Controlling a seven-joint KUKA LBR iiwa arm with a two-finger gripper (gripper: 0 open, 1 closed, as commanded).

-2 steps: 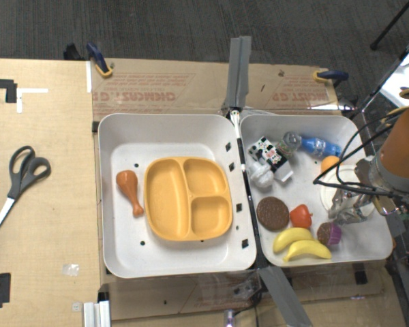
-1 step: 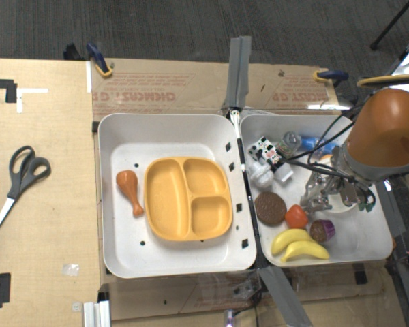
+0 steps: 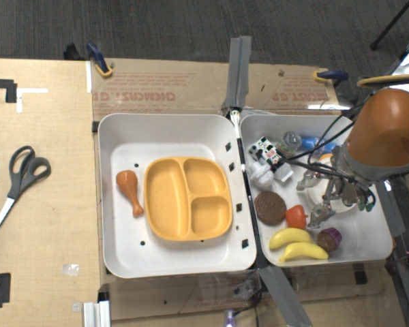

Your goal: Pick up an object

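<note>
My gripper (image 3: 315,197) hangs low in the right bin (image 3: 368,247), under the orange wrist band, with its fingers spread open and nothing between them. Just left of it lie a small red piece (image 3: 296,216) and a round brown cookie (image 3: 270,208). A purple piece (image 3: 329,238) and two yellow bananas (image 3: 296,244) sit in front of it, near the bin's front wall. Toward the bin's back left are a black-and-white toy (image 3: 264,150), a white item (image 3: 262,176) and a blue item (image 3: 307,143), partly behind cables.
The left bin (image 3: 116,244) holds a yellow divided plate (image 3: 188,197) and a brown drumstick (image 3: 130,191). Scissors (image 3: 20,176) lie on the wooden bench at far left. A grey divider strip (image 3: 238,73) runs between the bins at the back.
</note>
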